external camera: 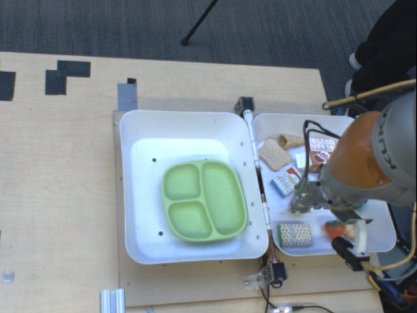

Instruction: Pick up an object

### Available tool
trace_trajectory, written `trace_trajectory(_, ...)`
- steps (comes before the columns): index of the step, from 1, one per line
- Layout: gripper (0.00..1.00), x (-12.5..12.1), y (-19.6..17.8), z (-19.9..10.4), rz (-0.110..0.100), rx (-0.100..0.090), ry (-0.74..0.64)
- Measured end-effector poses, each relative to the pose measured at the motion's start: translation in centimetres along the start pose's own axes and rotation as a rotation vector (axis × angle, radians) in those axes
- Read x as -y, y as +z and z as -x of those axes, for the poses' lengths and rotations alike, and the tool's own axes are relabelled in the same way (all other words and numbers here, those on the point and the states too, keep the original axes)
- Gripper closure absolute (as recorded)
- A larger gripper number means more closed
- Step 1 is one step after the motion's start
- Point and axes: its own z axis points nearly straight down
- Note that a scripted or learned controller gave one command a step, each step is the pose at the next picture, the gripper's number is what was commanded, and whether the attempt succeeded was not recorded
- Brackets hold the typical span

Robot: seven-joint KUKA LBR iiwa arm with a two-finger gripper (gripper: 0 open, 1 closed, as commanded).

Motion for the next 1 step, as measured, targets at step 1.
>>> trace_trajectory(1, 1.0, -3.45, -8.63, -9.57, -0.011, -0.004, -0.001)
